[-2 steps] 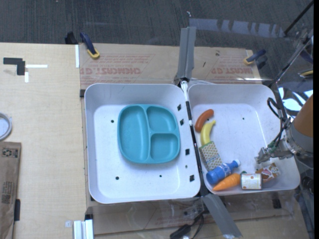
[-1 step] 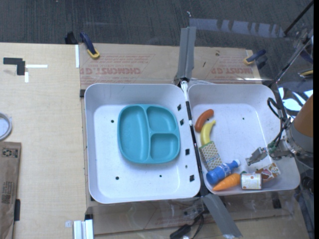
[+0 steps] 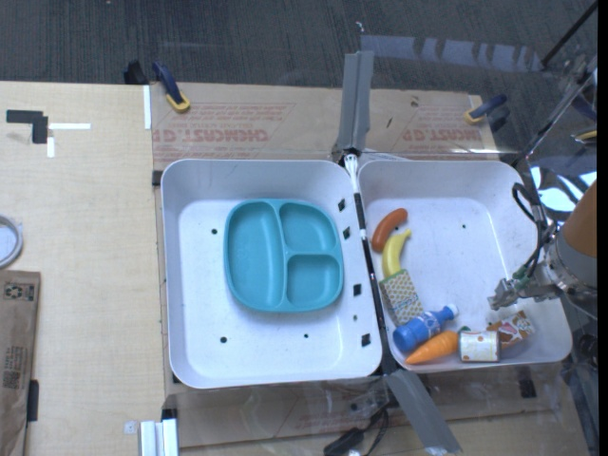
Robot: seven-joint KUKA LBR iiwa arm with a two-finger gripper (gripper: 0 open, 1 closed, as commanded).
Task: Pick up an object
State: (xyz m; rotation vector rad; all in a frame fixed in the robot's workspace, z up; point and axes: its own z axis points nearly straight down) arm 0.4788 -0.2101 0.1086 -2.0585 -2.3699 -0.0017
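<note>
- I see my claw [image 3: 510, 291] at the right side of the right bin [image 3: 475, 190], low over the white floor. Cables hang around it.
- I cannot tell how my claw is set, or whether it has hold of anything. It is too small and too blurry.
- Just below my claw lies a small orange and white packet [image 3: 514, 331]. It is very near, but I cannot tell if they touch.
- Beside the packet, to the left, lies a white can [image 3: 479, 346] on its side.
- Next along the front wall is an orange carrot [image 3: 430, 347], and a blue bottle [image 3: 422, 327] lies right above it.
- A checked packet [image 3: 402, 294] lies farther left, near the wall between the bins.
- A yellow banana [image 3: 394, 252] and a red sausage [image 3: 389, 226] lie side by side above that, well apart from my claw.
- The left bin [image 3: 190, 283] holds a blue plate [image 3: 284, 255] with three parts. It sits flat in the middle.
</note>
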